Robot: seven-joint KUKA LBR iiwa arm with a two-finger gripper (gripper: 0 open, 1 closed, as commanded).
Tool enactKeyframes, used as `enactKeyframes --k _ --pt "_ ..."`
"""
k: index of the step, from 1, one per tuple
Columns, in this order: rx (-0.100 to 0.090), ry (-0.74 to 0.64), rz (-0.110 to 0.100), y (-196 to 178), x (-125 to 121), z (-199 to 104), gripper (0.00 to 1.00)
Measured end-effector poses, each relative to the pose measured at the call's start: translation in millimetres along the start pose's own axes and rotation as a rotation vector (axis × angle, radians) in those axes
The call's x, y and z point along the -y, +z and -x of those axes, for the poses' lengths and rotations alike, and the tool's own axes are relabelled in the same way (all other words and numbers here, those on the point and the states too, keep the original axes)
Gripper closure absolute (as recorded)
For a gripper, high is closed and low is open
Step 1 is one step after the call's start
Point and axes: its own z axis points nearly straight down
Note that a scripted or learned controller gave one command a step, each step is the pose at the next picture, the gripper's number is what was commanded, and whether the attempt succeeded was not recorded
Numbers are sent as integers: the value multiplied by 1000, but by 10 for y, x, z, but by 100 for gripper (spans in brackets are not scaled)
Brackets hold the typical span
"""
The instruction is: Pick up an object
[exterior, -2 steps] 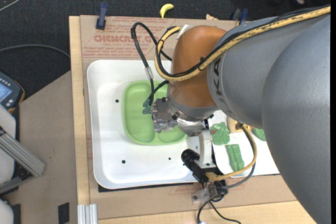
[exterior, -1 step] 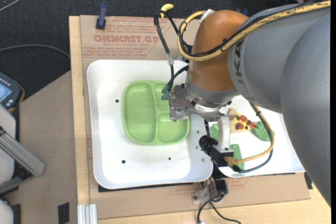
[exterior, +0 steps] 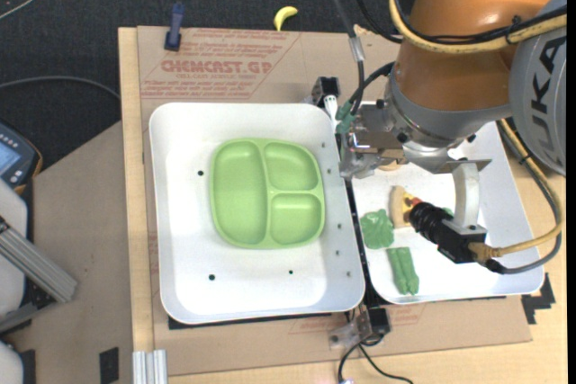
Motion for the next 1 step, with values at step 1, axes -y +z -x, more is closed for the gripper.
enactKeyframes --k 1 --pt "6 3 -17 640 -684 264 100"
